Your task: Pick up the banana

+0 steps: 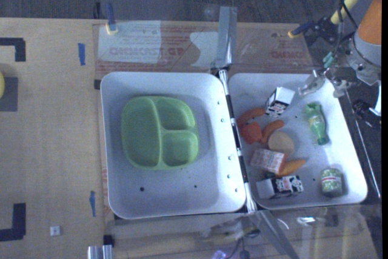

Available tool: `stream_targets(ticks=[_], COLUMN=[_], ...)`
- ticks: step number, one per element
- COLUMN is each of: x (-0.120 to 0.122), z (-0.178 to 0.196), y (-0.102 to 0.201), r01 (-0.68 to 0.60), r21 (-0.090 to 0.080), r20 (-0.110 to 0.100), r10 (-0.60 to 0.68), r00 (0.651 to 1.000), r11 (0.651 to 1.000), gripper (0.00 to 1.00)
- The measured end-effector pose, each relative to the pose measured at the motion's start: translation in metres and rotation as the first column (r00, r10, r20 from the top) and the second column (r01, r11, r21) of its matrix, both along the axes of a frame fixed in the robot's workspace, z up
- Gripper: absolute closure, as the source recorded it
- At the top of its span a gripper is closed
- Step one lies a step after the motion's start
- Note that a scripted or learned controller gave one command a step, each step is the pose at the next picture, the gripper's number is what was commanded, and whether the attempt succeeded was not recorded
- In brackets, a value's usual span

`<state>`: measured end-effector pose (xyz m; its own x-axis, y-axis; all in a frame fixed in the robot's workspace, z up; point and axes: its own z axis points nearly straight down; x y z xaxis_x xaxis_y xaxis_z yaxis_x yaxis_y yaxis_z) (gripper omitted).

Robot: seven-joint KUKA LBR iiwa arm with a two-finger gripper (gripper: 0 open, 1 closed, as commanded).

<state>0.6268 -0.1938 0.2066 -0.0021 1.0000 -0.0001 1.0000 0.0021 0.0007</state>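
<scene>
No plainly yellow banana stands out among the right bin's items. The closest match is a curved orange-yellow piece (291, 165) at the lower middle of the right bin (351, 148), between a snack packet (267, 160) and a cow-print carton (279, 185). My gripper (323, 82) hangs over the bin's upper right corner, well above and to the right of that piece. Its fingers (310, 85) stand apart with nothing between them, so it is open.
The right bin also holds a small milk carton (278, 100), red-orange pieces (254, 124), a round bun (281, 142), a green bottle (316, 123) and a green can (331, 181). A green divided plate (159, 131) lies in the left bin (115, 185).
</scene>
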Motion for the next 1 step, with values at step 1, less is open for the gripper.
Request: stream_targets(ticks=[1], x=[-0.0679], z=[-0.0971], y=[0.0000], r01=[-0.028], r21=[0.000], r20=[0.001], r10=[0.028], r00=[1.000], r11=[1.000], gripper=[0.00])
